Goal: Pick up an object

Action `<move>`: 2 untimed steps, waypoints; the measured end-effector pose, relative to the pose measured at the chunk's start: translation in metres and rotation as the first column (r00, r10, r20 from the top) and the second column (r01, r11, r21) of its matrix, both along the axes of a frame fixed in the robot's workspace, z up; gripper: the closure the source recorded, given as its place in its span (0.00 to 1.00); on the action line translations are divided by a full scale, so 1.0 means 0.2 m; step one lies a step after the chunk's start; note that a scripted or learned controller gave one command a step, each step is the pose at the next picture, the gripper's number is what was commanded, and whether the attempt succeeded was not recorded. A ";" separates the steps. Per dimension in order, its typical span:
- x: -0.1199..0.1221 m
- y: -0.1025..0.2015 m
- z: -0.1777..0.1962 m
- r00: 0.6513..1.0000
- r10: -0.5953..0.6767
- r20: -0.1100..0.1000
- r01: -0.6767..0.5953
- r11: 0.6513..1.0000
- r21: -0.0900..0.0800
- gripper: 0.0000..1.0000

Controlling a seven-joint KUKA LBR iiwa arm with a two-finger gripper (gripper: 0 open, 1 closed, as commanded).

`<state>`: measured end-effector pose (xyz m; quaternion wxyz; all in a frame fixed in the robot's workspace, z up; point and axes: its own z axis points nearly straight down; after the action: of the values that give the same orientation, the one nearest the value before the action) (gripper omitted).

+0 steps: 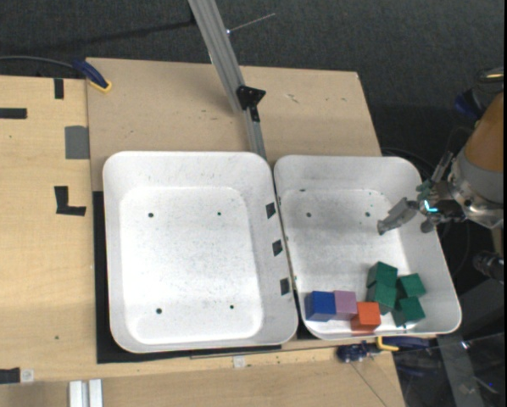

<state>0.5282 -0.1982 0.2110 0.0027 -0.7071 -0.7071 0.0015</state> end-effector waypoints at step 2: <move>-0.01 -0.01 -0.21 1.000 0.000 0.000 0.000 1.000 -0.001 0.00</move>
<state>0.5263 -0.2005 0.1693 0.0024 -0.7069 -0.7073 0.0019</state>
